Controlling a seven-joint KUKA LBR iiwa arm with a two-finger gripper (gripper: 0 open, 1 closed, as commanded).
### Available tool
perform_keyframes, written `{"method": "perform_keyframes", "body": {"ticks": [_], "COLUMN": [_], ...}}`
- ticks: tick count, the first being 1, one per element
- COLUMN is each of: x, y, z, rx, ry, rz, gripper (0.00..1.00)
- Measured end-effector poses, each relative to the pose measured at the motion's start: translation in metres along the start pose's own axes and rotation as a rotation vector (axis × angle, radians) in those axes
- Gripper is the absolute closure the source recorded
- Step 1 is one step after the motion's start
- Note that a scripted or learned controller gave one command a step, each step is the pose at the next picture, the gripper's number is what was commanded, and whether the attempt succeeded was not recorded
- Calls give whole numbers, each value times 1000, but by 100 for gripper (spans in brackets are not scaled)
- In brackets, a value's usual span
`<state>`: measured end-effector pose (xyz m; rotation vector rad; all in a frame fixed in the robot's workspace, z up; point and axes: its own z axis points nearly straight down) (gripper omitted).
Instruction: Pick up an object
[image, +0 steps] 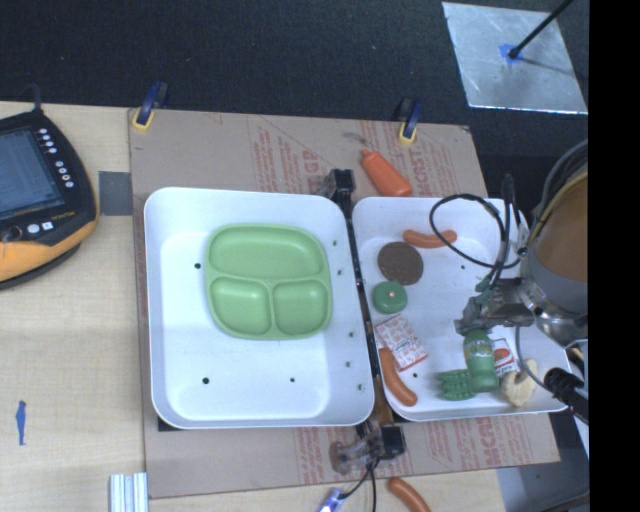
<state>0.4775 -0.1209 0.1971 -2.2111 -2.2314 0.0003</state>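
My gripper (488, 318) hangs low over the right side of the right bin (450, 210), coming in from the right edge. Just below it lies a green bottle-like toy (478, 358) with a green hand-shaped piece (460, 383) beside it; whether they touch the gripper is unclear. Farther left in this bin are a brown disc (401, 262), a small green round piece (389, 296), a red-and-white packet (402, 340) and an orange sausage (397, 382). Another thin sausage (430, 238) lies near the bin's far wall. A pale piece (519, 386) sits at the near right corner.
The left bin (170, 300) bears a green divided plate (268, 280). An orange carrot-like toy (385, 173) lies on the cardboard behind the bins, and another sausage (411, 492) in front. A black cable (470, 205) loops over the right bin. A teach pendant (35, 195) sits far left.
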Motion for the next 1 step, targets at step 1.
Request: {"method": "perform_keyframes", "body": {"ticks": [1], "x": [53], "y": [56], "z": [-25], "rx": [2], "ry": [1], "rz": [5], "gripper": [100]}}
